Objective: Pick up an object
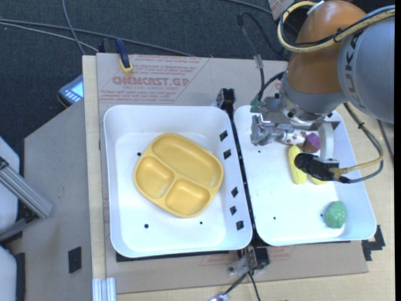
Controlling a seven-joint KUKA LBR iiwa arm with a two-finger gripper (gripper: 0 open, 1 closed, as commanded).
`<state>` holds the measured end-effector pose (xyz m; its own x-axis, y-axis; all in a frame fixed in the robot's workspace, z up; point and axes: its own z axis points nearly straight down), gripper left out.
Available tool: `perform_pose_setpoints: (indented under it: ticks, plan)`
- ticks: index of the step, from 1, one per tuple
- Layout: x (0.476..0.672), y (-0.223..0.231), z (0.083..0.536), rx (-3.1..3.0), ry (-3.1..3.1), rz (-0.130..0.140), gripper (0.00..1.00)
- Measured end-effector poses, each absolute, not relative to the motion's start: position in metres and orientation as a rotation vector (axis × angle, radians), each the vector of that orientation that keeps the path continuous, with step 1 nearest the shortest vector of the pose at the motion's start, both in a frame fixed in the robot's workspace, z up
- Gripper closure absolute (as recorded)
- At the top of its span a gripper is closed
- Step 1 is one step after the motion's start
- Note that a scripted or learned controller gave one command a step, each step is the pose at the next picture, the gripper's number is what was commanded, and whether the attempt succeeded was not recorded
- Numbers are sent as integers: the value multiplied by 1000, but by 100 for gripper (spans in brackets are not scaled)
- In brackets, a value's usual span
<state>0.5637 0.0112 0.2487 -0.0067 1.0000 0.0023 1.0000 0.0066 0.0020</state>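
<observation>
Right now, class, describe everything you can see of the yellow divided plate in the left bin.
The yellow divided plate looks like smooth moulded plastic, roughly a rounded square, with three compartments: one long one along its upper side and two smaller ones below. It lies flat, right way up and turned at a slant, near the middle of the left bin. It rests on the bin's white floor, clear of the walls, and nothing else touches it.

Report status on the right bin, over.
Two-finger gripper low over the right white bin, near its back. Yellow banana-shaped toy and small purple object beside it, ungrasped. Green round object apart, front corner. Yellow divided plate in left bin.
</observation>
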Motion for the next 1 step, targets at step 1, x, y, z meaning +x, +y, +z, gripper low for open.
perform_pose_setpoints:
  ticks: [1]
  plan:
    - [575,74,237,-2213,-2229,-3,100]
